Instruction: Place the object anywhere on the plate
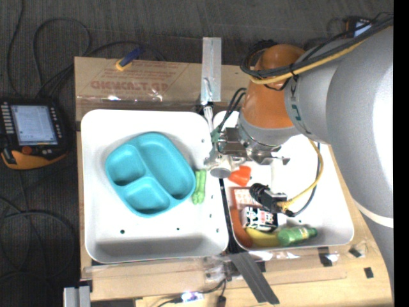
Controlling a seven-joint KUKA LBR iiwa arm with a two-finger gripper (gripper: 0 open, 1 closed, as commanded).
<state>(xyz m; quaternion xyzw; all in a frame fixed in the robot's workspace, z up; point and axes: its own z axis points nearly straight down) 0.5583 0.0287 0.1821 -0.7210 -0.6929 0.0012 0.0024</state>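
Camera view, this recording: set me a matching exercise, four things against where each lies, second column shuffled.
Things:
1. blue divided plastic plate
2. slim green object
3. yellow banana-shaped toy
4. small orange piece

Places:
A. front of the right bin
B. middle of the left bin
C. right bin, just under the gripper
D. left bin's right side, beside the plate

Pairs: 1-B, 2-D, 3-A, 4-C

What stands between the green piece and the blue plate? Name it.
Nothing visible. The green piece lies at the right side of the left bin, right beside the blue plate. The gripper is near it.
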